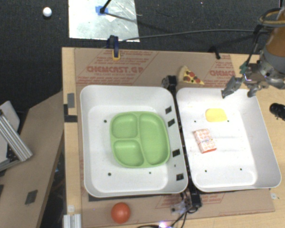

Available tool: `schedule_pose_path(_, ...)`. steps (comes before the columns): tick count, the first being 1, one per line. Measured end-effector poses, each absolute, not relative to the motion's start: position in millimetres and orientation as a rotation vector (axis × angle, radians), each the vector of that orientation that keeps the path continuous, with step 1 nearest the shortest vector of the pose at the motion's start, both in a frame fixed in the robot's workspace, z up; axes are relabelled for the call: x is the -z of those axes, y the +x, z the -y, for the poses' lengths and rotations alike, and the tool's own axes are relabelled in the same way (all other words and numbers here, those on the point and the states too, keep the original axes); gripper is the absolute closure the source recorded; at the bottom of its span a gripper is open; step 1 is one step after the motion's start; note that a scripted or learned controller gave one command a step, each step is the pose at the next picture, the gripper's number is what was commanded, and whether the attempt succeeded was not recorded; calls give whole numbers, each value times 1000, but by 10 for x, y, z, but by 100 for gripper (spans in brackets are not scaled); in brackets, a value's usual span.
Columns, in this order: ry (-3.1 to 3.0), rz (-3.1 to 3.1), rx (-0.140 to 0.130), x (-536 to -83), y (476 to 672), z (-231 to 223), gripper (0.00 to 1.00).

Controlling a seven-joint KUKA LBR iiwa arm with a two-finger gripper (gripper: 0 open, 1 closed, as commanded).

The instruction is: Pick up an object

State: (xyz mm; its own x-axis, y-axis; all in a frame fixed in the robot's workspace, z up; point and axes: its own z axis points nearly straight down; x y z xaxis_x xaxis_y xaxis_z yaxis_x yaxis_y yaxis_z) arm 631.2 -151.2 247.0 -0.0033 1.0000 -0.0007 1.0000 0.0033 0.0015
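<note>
Now the gripper (241, 86) hangs at the upper right of the frame, over the right bin's (256, 175) top edge, fingers spread apart and holding nothing. Below it, a yellow block (216, 115) lies in that bin, a small red-and-white box (204, 141) just beneath. Left bin (92, 175) holds a green divided plate (138, 139).

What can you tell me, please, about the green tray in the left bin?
The green tray is a pale green, plastic-looking divided plate with rounded corners and three compartments: two smaller on its left, one long on its right. It lies flat, slightly rotated, near the middle of the left bin's floor. Its compartments hold nothing, and nothing else touches it.
</note>
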Motion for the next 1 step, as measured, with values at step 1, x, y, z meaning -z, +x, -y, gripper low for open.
schedule_pose_path(1, 2221, -2225, 3, -1892, 6225, 1493, 0)
